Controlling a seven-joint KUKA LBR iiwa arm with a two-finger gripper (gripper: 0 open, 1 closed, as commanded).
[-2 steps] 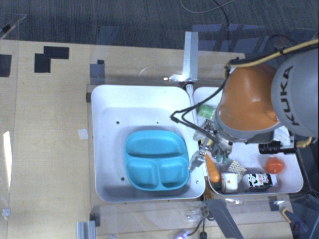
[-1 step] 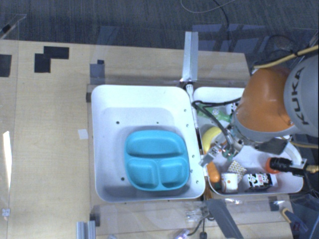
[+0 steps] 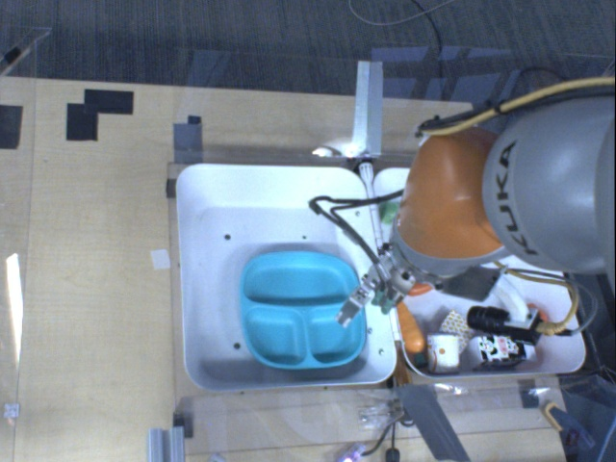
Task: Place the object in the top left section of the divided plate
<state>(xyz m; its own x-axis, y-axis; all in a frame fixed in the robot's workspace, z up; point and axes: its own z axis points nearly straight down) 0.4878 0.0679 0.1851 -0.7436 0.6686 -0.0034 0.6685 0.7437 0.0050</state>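
Seen from above on a pale bench (image 3: 87, 306): two shallow white bins side by side. In the left bin (image 3: 212, 258), toward 5 o'clock of its floor, a blue divided plate (image 3: 289, 292), with one wide section across the 12 o'clock half and two smaller ones at 7 and 5 o'clock, all three showing plain blue. Reaching in from 3 o'clock, the grey arm (image 3: 549, 191) with its orange band (image 3: 448, 200), covering much of the right bin (image 3: 563, 354). At the arm's 8 o'clock end, the gripper (image 3: 348, 311), slanted toward 7 o'clock and poised over the plate's 3 o'clock rim, about where the wide section meets the 5 o'clock one. Too small and too angled to judge whether the claw is spread or closed, or whether anything sits in it. Along the 6 o'clock side of the right bin, well apart from the plate: an orange oblong thing (image 3: 412, 330) nearest the dividing wall, a small white cup-like thing (image 3: 443, 352) just at its 4 o'clock, and a black-and-white patterned thing (image 3: 499, 351) at 3 o'clock of the cup. Hard to say which of these three is meant for the plate's 11 o'clock section.
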